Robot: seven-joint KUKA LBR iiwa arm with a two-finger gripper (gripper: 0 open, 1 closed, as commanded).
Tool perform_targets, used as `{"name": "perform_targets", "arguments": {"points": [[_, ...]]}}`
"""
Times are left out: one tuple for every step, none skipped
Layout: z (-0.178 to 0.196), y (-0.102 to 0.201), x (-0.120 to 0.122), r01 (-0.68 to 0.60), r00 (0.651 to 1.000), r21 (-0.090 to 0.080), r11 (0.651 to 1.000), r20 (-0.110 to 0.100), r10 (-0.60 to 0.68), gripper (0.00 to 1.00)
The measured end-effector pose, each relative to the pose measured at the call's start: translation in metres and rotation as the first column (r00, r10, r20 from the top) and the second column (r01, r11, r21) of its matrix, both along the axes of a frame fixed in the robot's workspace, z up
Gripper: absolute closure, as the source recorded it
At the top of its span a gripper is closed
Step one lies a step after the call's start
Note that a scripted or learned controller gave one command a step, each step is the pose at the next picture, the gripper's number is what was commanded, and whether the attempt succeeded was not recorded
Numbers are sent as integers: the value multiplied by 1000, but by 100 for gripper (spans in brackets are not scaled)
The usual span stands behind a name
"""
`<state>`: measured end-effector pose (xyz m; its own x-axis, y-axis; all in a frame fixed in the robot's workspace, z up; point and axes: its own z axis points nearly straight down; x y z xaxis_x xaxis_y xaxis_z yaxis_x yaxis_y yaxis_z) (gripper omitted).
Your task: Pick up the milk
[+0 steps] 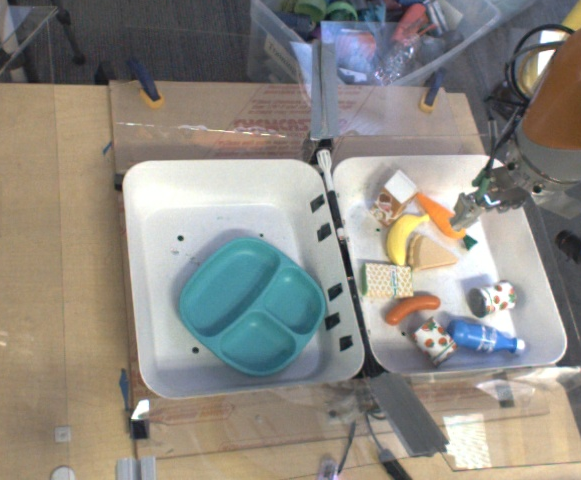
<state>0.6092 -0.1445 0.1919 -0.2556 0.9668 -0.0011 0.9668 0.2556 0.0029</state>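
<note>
Because the milk carton (395, 197) is packed among other toys at the upper left of the right bin (545, 298), a wrong item could easily be grabbed. Left to right, a teal plate (252, 306) is seen in the left bin (150, 268); then the carton, small, white-topped with brown sides, tilted, touching the banana (401, 238) and just beside the carrot (438, 214). Further right, the tool (473, 206) hangs by the carrot; whether it is clenched or released cannot be told.
</note>
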Motion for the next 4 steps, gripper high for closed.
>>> {"name": "perform_targets", "arguments": {"points": [[-1, 0, 0, 0, 1000, 0, 1000, -1, 0, 0], [-65, 11, -78, -55, 998, 1, 998, -4, 55, 0], [-100, 26, -120, -149, 989, -7, 989, 23, 149, 0], [-102, 34, -123, 290, 957, 2, 957, 19, -290, 0]]}}
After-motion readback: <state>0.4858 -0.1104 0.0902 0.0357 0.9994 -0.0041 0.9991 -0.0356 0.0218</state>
